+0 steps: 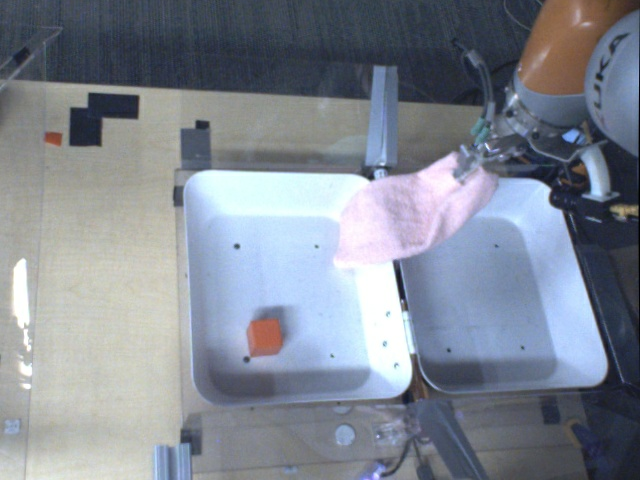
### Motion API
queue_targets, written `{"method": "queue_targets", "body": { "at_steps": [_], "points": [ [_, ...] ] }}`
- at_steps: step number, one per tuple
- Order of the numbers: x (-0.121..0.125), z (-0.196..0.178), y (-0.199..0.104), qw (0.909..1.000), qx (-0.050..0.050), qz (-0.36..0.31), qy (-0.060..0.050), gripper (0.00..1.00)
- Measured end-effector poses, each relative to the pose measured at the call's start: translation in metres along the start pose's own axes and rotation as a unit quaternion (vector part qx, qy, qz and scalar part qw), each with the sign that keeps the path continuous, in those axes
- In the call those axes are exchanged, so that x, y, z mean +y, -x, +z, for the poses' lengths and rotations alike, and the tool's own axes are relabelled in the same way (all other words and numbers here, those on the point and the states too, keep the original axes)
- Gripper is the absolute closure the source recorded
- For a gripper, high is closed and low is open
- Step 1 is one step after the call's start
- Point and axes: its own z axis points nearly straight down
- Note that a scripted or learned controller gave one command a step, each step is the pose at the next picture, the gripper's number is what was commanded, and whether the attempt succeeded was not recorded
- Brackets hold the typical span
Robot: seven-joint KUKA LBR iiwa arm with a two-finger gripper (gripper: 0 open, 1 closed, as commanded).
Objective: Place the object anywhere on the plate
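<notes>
The gripper (470, 163) pinches one corner of a pink cloth (405, 218), which hangs lifted and draped across the divide between the left bin (200, 268) and the right bin (580, 298). This looks like the carry stage; the next move calls for finding the plate and lowering the cloth before release. A small orange block (265, 337) sits near the left bin's front, on a pale wooden bench (90, 298).
</notes>
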Motion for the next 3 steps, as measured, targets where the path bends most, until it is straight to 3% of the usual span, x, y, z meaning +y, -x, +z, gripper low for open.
{"method": "queue_targets", "body": {
  "at_steps": [1,2,3],
  "points": [
    [0.009,-0.010,-0.044,0.9795,0.000,-0.201,0.001,1.00],
    [0.024,-0.014,-0.102,0.9192,0.000,-0.394,0.002,1.00],
    [0.025,-0.004,-0.157,0.8223,0.001,-0.569,0.002,1.00]
  ]
}}
